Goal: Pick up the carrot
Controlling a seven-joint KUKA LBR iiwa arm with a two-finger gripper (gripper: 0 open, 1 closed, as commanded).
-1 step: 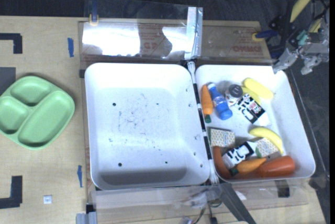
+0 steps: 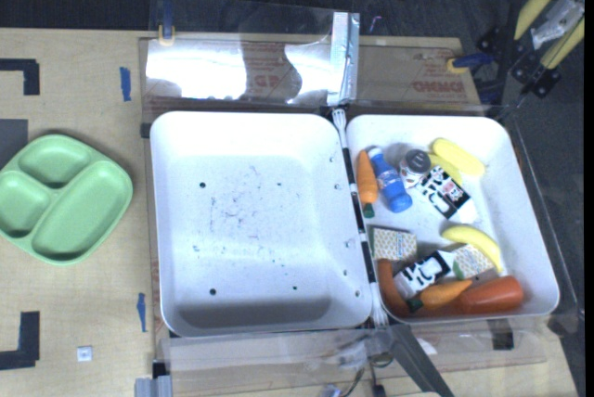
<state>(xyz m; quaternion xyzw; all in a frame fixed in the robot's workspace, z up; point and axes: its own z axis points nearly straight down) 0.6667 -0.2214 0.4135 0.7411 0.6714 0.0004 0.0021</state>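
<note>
End effector's state is something I cannot tell from where I am standing, whether wide, narrow or holding anything, so I am not crediting it with any grasp.

What I am taking for the carrot (image 2: 447,292) is lying on its side in the right bin (image 2: 520,200), down at about 6 o'clock, close to the near wall. It is an orange taper with a greenish end pointing toward 8 o'clock. It is resting against a red vegetable (image 2: 492,294) at its 4 o'clock side, and a black-and-white packet (image 2: 422,271) is touching it from 11 o'clock. A second orange piece (image 2: 368,177) is standing along the bin's left wall at about 10 o'clock, beside a blue bottle (image 2: 394,188); I cannot rule out that this one is the carrot instead.

Two yellow bananas (image 2: 457,157) are sitting at 1 o'clock and 4 o'clock in the same bin. The left bin (image 2: 246,219) is sitting alongside, and a green divided plate (image 2: 60,196) is lying at the desk's 9 o'clock edge.

Judging by this, the task is sitting at its very beginning: nothing is being lifted, the carrot is lying among its neighbours, and the approach, the grip and the lift are all remaining to be done.
</note>
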